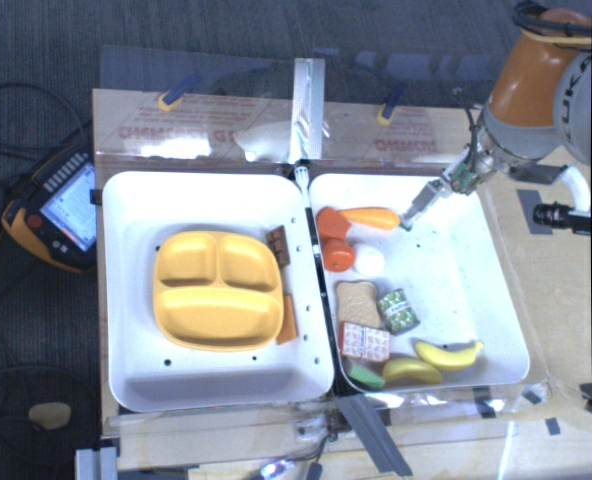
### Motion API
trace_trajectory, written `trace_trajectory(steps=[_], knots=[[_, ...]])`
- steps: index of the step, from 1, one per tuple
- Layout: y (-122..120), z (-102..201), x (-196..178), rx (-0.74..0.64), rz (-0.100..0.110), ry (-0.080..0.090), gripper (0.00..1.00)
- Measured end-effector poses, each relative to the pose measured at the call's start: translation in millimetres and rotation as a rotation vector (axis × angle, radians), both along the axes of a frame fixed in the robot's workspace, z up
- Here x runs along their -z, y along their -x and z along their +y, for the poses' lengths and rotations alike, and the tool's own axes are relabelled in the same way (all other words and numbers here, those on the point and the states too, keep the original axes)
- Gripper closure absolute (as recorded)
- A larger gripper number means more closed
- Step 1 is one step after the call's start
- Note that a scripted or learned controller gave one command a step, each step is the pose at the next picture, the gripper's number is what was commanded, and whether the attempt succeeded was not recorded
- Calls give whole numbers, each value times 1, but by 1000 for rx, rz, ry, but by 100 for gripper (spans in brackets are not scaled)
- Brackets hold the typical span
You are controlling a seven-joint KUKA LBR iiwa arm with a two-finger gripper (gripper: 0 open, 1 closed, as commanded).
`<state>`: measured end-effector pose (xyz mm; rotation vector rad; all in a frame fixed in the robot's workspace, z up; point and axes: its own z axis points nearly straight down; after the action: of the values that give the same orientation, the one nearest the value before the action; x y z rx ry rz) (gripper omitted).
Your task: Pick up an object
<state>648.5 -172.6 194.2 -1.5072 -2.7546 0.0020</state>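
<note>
Nearest the camera, along the front wall of the right bin (506,298), lay a curved yellow banana (448,353), a second yellowish banana-like piece (412,371) and a small green piece (367,376) crowded into the front left corner. Just behind them sat a red-and-white patterned packet (365,343), a brown slice of bread (356,303) and a green checkered block (398,310), all close together near the divider. That left the bin's right half as bare, smooth white floor with open room to move. In the left bin (126,268) a glossy yellow compartment tray (218,289) took up the middle, with an orange strip (287,320) at its right edge and a dark brown piece (277,245) at its back right corner; a band of white floor ran around it. Farther back in the right bin were a red-orange rounded thing (336,255), a white egg-like ball (370,261) and an orange carrot (370,218) lying crosswise near the back wall. The gripper (408,220) slanted down from the right, its tip at the carrot's right end, touching or just beside it; whether its fingers were apart or together I cannot tell. Behind the bins lay a clear, shiny sheet over brown board.
</note>
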Motion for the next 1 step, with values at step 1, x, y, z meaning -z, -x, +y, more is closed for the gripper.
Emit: trace_trajectory(steps=[1], knots=[[29,-36,98,-161,1,0,0]])
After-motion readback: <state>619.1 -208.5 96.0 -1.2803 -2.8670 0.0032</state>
